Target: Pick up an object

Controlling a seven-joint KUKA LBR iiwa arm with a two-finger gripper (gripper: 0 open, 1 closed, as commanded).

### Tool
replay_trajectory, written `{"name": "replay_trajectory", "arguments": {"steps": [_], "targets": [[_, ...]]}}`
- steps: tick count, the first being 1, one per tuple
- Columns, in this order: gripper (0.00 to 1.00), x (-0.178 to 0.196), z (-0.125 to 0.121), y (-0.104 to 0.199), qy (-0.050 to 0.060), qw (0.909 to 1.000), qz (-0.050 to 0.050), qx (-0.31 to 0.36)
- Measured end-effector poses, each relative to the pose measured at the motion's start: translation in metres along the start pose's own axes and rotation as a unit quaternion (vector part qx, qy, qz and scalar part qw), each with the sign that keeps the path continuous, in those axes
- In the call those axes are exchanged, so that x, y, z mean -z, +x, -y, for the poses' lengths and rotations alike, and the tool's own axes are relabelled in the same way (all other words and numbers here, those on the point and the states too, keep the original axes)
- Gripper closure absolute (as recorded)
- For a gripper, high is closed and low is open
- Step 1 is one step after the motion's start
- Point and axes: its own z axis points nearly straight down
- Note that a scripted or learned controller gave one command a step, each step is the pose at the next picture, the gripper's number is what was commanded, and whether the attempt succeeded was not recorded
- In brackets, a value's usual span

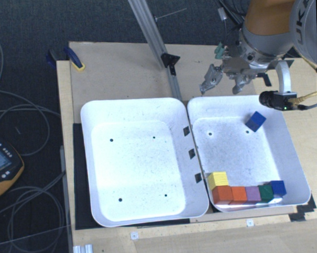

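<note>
1. I take the right bin (288, 144) as my landmark; the left bin (96, 152) sits just beside it on its left.
2. A row of blocks (248, 192) lies inside it along the near wall.
3. A lone block (256, 120) lies inside, near its far wall.
4. The gripper (226, 85) hangs above its far rim, fingers spread.

You had open floor across the left bin (139, 161) and through the middle of the right bin (238, 156). A lone blue block (256, 120) stood near the right bin's far wall. A row of blocks (245, 190) crowded its near wall, touching one another. A slanted metal pole (153, 37) crossed the worktop (119, 72) behind the bins.
</note>
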Motion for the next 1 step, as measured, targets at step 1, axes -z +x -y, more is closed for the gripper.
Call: {"name": "replay_trajectory", "arguments": {"steps": [1], "targets": [[0.0, -0.045, -0.0224, 0.0063, 0.008, 1.0, 0.0, -0.002]]}}
